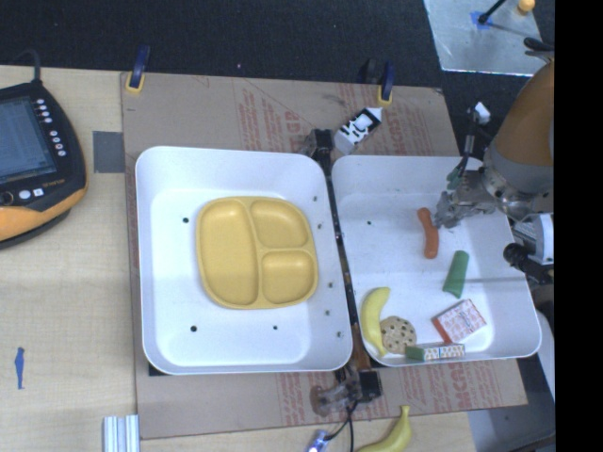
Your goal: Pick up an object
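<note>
Two white bins (155,252) on cardboard-covered bench (236,111)

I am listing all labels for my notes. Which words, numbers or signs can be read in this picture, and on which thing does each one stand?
None can be read with certainty.
Brown cardboard sheet: faint red printed marks, too blurred to read.
Small red and white packet: print too small to read.
Black and white item above the bins: pattern, no legible letters.
Handheld pendant: screen and buttons, no text legible.

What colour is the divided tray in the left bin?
Pale yellow; the divided tray shows best in the camera view.
</note>
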`<action>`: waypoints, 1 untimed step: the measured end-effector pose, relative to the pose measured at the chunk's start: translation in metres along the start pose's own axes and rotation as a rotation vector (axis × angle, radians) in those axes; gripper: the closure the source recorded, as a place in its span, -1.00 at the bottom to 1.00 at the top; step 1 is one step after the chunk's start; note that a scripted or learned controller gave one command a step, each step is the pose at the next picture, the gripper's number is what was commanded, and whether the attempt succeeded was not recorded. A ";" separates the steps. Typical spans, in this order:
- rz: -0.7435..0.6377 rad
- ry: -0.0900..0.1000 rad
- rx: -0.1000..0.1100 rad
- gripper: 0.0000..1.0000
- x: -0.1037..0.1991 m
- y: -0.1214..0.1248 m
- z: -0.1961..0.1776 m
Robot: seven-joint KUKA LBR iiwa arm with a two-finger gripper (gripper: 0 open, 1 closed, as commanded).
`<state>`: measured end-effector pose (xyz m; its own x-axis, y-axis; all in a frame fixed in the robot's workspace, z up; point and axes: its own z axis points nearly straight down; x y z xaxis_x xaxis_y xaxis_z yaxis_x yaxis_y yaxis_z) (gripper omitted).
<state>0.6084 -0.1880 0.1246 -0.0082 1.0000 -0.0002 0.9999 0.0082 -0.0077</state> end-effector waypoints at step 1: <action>0.000 0.000 0.000 -1.00 0.000 0.000 0.000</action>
<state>0.6083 -0.1880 0.1245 -0.0083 1.0000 -0.0001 0.9999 0.0083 -0.0079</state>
